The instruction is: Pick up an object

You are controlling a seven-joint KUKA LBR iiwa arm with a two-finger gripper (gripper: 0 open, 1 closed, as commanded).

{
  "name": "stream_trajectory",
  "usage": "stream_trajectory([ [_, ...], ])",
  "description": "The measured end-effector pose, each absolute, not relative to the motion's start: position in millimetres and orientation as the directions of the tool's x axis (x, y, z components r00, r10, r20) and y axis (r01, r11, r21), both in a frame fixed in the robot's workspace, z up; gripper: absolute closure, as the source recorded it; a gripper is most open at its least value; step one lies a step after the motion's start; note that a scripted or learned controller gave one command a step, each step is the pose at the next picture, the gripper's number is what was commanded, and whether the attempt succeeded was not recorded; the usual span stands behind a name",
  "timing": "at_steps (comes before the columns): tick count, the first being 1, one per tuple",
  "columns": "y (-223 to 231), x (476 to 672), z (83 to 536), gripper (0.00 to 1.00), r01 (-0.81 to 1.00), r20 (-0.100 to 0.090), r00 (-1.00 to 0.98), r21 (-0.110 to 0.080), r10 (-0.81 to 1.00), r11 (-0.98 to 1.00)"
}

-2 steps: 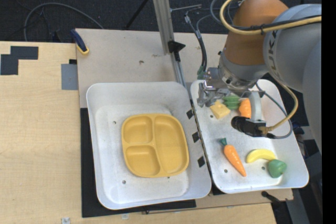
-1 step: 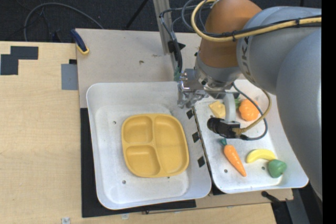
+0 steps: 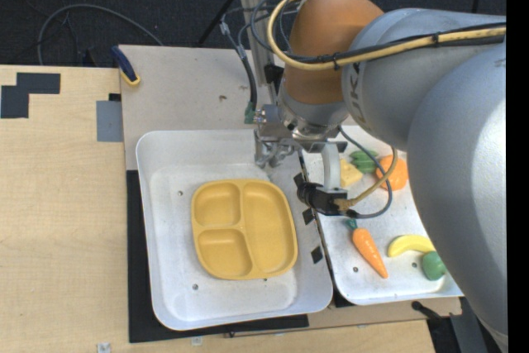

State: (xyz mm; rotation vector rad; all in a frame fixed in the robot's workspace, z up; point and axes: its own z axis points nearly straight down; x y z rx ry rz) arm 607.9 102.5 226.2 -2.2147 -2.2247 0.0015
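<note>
While the big grey arm [image 3: 430,103] reaches in from the right, its orange band [image 3: 331,37] sits high over the far side of the bench, between the two white bins. Below the band hangs the gripper [image 3: 273,151], low over the far right part of the left bin [image 3: 165,202], close to that bin's far rim. It is seen from above and its tips are small and dark, so I cannot tell if they are apart or together, and nothing can be seen held in them. A yellow plate [image 3: 245,228] with three parts lies flat in the middle of the left bin, a little nearer than the gripper and not touching it. The right bin [image 3: 372,285] is partly hidden under the arm. In it lies an orange carrot [image 3: 369,250], with its green end pointing far and left. Just right of the carrot is a yellow banana [image 3: 409,244], and a green round thing [image 3: 432,264] sits next to the banana on its near side. Farther back in that bin are an orange fruit [image 3: 396,174], a green piece [image 3: 361,159] and a pale yellow piece [image 3: 351,175], close together beside the arm. A black and yellow cable [image 3: 335,201] loops down between the bins.
</note>
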Motion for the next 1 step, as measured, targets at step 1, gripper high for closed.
stream_trajectory([
  [1, 100.9, 607.6, 226.1, 0.00, 1.000, -0.001, -0.003, -0.003, 1.000, 0.003],
])
